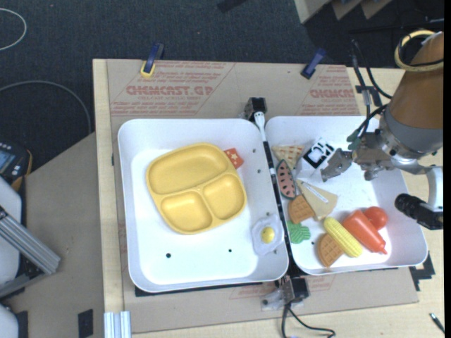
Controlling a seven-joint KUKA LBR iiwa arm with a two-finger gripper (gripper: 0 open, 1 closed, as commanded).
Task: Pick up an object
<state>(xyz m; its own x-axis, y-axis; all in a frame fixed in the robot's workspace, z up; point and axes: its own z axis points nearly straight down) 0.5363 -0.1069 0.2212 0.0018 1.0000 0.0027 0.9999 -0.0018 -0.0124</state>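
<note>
Gripper (337,166) is seen low over the right bin (416,248), beside a black-and-white block (317,152); finger state cannot be told. Toy food (349,236) is heaped below it, untouched.

Yellow divided plate (195,197) in white left bin (134,210). At its 2 o'clock, small orange-red piece (234,158). In white right bin (416,248): yellow corn (343,236), red-orange pepper (369,227), green broccoli (299,232), black-and-white patterned block (318,153).
</note>
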